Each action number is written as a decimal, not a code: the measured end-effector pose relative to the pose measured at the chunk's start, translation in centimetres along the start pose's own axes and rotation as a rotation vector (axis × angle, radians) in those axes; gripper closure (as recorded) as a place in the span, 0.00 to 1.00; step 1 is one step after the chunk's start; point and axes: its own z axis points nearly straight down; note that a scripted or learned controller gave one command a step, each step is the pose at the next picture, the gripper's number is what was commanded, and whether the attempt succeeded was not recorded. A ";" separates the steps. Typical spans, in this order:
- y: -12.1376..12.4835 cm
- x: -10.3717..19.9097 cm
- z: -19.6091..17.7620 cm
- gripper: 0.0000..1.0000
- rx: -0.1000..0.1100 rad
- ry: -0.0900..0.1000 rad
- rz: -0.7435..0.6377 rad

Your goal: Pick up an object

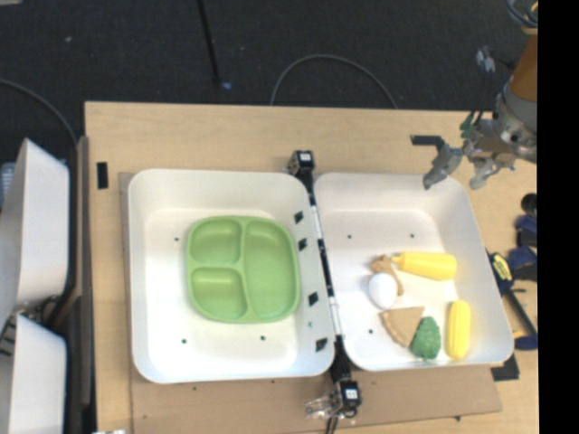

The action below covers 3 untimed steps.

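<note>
two bins, one green tray, a cluster of toy food

taking the black hinge strip [317, 260] between the two bins as the landmark, the left bin [154, 333] lies to its left: a shallow white plastic tub with rounded corners and a smooth, matte floor. a lime-green divided tray [242, 269] rests flat in it, just left of the strip, a rounded rectangle moulded into three compartments with soft raised ridges.

to the right of the strip sits the right bin [362, 215], the same smooth white plastic. its objects are gathered in the near right part, well apart from the strip. closest to the strip is a white egg [384, 289], glossy and oval, touching a small tan, irregular piece [386, 266] just above it. right of those lies a yellow, stubby cylinder [427, 265] with rounded ends, set crosswise. below the egg is a tan wedge [401, 322] like a flat slice, and a bumpy green broccoli-like lump [426, 338] touches its right side. farthest from the strip, a second yellow cylinder [459, 328] lies lengthwise beside the green lump.

the gripper [459, 172] hangs over the far right corner of the right bin, well apart from the food; its two grey metal fingers are spread with nothing between them. the bench [199, 134] beneath is pale wood-grain board.
</note>
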 end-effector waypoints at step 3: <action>0.3 0.5 11.6 0.00 -0.008 -0.003 -0.004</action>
